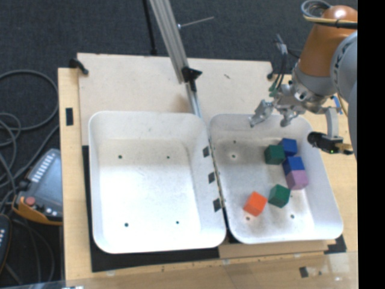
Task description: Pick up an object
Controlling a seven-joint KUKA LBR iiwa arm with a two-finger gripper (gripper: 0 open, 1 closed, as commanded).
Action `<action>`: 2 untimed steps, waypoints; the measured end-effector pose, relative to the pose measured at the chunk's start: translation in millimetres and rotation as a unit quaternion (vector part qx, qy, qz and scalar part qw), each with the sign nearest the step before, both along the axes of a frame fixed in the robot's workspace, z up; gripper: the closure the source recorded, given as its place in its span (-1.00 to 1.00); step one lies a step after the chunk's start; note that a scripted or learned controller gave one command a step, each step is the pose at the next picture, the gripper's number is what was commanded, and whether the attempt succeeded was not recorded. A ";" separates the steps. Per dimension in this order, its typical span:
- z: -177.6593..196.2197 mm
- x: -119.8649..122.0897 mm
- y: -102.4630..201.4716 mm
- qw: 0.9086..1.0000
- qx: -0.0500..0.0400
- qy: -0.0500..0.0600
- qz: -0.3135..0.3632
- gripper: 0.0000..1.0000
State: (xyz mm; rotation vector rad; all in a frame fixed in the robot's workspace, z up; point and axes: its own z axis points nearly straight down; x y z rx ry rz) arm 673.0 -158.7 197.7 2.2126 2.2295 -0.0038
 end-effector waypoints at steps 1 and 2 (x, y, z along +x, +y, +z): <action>-71.4 -44.5 -47.2 1.000 -0.004 -0.010 -0.002 -1.00; -77.1 -22.1 -52.1 1.000 -0.004 -0.013 -0.003 -1.00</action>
